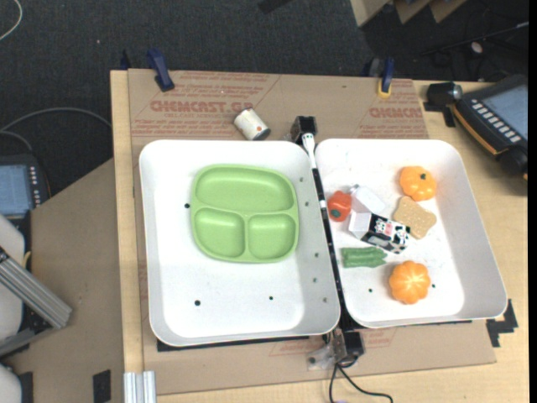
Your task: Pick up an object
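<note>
Nothing in this view suggests that the pick has begun: every candidate object lies loose in the right-hand shallow white plastic bin [474, 225], and none is lifted or tilted as if in a grasp. The state of the claw cannot be told from this picture, so it is best treated as unknown. In the right bin, a small orange toy pumpkin [417, 182] sits near the far right, with a tan, speckled slice of toy bread [414, 217] just in front of it. A second, larger orange toy pumpkin [409, 282] rests toward the near side. Around the middle, a small red-orange rounded toy [339, 205] lies close to the bin's left wall, beside a white boxy item [363, 210] and a black-and-white patterned toy [388, 233], which seem to be touching one another. A flat green leafy piece [362, 259] lies just nearer than that cluster. The left-hand white bin [168, 292] bears a light green divided plastic plate [245, 213] with three compartments. My judgement is that the whole task remains: choosing an object, approaching, closing on it and lifting. The two pumpkins stand fairly apart from the clutter and look like the easier targets.
</note>
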Tool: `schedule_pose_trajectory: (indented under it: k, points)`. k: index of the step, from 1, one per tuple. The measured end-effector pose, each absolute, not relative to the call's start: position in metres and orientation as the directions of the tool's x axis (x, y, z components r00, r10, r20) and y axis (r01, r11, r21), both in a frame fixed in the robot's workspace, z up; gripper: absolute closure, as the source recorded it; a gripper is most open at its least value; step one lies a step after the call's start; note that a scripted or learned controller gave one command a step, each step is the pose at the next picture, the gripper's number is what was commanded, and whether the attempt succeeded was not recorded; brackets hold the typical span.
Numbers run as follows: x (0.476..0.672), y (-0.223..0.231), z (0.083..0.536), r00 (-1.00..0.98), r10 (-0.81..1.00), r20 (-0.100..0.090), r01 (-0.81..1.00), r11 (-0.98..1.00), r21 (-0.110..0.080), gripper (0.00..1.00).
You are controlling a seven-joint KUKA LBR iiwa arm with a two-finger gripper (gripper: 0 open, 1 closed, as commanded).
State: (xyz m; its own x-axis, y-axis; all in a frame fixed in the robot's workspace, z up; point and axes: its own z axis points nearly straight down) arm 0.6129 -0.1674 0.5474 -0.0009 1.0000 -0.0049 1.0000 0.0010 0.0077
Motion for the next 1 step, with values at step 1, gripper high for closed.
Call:
schedule_pose_trajectory:
  k: [1]
  points:
    - [0.5503, -0.2115, 0.4837, 0.007, 1.0, 0.001, 1.0, -0.007, -0.007, 1.0]
